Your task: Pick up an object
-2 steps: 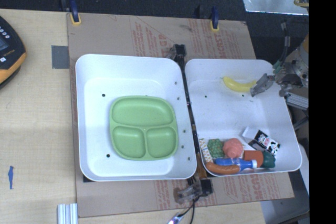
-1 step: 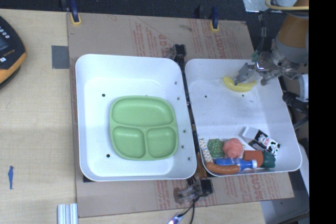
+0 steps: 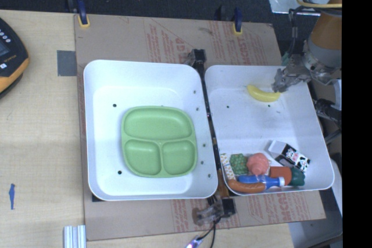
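Observation:
A yellow banana (image 3: 263,94) lies near the back of the right bin (image 3: 314,125). My gripper (image 3: 280,83) hangs at the banana's right end, just above and touching or nearly touching it. A pile of toys sits in the right bin's front corner: a green leafy piece (image 3: 238,162), a pink ball (image 3: 258,163), a hot dog (image 3: 256,184), a red and green piece (image 3: 288,175) and a small black-and-white box (image 3: 290,154).
The left bin (image 3: 102,125) holds a green three-compartment plate (image 3: 158,140). A yellow and black device (image 3: 9,61) lies at the far left of the bench. Clamps (image 3: 236,19) hold the cardboard sheet at the back.

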You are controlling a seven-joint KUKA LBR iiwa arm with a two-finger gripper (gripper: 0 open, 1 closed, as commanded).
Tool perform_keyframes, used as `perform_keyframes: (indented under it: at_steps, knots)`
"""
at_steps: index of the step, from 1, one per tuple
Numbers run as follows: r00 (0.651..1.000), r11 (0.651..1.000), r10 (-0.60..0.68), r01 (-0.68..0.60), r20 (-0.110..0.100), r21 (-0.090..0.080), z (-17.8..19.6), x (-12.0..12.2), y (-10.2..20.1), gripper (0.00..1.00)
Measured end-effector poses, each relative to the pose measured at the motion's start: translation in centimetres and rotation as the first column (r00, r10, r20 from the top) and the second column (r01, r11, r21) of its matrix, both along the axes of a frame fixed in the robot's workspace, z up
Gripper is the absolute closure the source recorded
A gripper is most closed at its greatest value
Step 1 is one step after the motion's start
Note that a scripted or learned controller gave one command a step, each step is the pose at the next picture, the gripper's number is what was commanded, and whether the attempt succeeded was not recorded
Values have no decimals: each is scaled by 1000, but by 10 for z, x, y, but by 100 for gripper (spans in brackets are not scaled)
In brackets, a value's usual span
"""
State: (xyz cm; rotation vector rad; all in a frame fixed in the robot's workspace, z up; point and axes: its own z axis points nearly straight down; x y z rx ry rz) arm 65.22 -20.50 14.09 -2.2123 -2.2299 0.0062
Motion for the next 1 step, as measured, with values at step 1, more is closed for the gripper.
perform_keyframes:
  at_steps: [1]
  knots:
    - [1000, 1000, 0, 0, 0, 0, 0, 0, 0, 0]
